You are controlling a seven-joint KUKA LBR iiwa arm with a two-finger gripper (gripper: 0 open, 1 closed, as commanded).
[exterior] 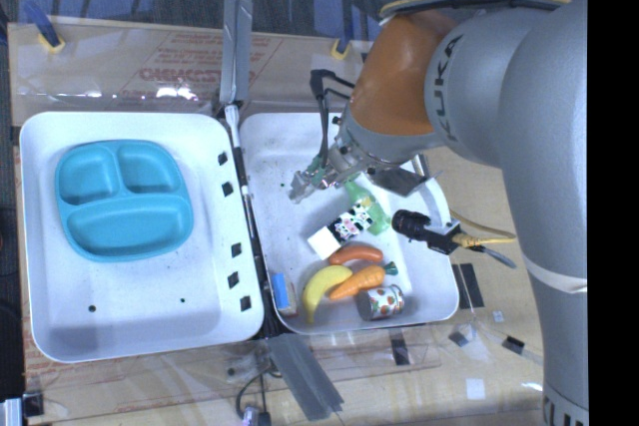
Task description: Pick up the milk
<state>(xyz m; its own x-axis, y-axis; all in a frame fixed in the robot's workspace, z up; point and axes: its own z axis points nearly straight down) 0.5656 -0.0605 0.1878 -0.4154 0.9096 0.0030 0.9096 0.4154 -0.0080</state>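
**Approach over the right bin, milk not yet gripped**

We see the arm (469,65) entering from the right of the frame, with its orange band sitting above the upper half of the right bin (270,214). The gripper (318,177) hangs below the wrist, near the centre of the frame and over the upper part of that bin. We cannot tell whether it is apart or together: the tool is small and blurred against the white floor, and we see nothing held in it.

The milk (346,226), a small carton with a black-and-white cow pattern, lies on its side in the middle of the right bin, just below and right of the gripper. A green bottle (367,208) touches it on the upper right. Below it lie a carrot (355,254), a second carrot (355,282), a banana (321,286) and a small can (382,300), crowded toward the lower right corner. The left bin (60,334) holds a blue divided plate (122,200).

We judge the step to be the approach. The next move calls for shifting slightly down-right over the carton, aligning across its narrow side, and descending without catching the green bottle.
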